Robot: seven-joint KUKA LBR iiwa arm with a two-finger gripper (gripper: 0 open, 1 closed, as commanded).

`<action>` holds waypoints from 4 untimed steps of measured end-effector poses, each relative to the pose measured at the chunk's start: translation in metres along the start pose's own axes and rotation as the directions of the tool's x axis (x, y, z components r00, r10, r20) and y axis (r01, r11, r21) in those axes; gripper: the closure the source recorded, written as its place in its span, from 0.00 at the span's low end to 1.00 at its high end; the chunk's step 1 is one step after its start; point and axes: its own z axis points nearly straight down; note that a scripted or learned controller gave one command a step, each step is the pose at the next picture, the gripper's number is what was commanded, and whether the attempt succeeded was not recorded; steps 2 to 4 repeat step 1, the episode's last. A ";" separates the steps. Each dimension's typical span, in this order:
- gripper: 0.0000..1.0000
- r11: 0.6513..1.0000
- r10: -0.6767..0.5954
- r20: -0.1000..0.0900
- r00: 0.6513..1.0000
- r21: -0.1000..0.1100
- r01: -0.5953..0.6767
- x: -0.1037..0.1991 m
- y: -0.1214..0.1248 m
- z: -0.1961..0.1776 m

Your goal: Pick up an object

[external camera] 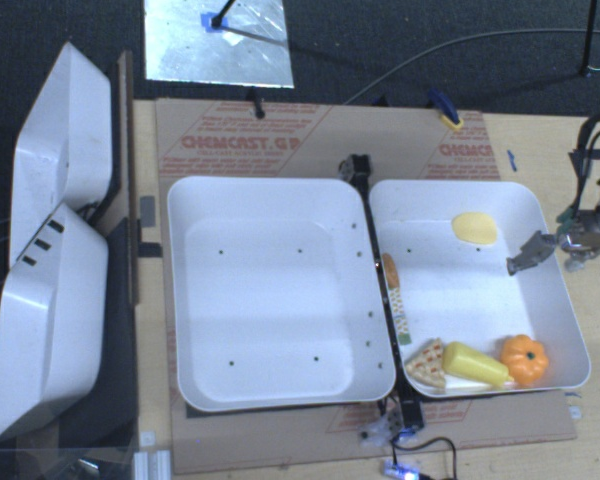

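My gripper (533,252) hangs at the right rim of the right bin (420,200), one dark finger (528,256) jutting left over the white floor; whether the fingers stand wide or narrow I cannot tell from this slanted overhead view, and nothing shows between them.

Camera view, from above: my arm enters low from the right edge of the scene, wrist roughly level with the bin's middle, the tool angled leftward and slightly toward the near side. Four candidates lie in the right bin. A pale yellow disc (475,228) rests flat near the far side, left of my finger and a little beyond it. Along the near wall sit an orange pumpkin (525,359), a yellow oblong piece (473,364) touching it on the left, and a pizza slice (429,363) just beside that. A slim strip (392,293) lies against the divider. The left bin (190,268) stands alongside.

My judgement: the disc is closest but flat, so it would need the fingers brought square down around its edges. The pumpkin offers more height to close on, though its crowded neighbour risks a bump, so I should approach from its free right side, descend vertically, and close only once I straddle it.
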 end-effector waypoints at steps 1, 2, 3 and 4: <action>0.00 1.000 -0.004 0.000 1.000 -0.002 0.004 0.033 0.037 -0.008; 0.00 1.000 -0.004 0.000 1.000 -0.002 0.004 0.033 0.037 -0.008; 0.00 1.000 -0.004 0.000 1.000 -0.002 0.004 0.033 0.037 -0.008; 0.00 1.000 -0.004 0.000 1.000 -0.002 0.004 0.033 0.037 -0.008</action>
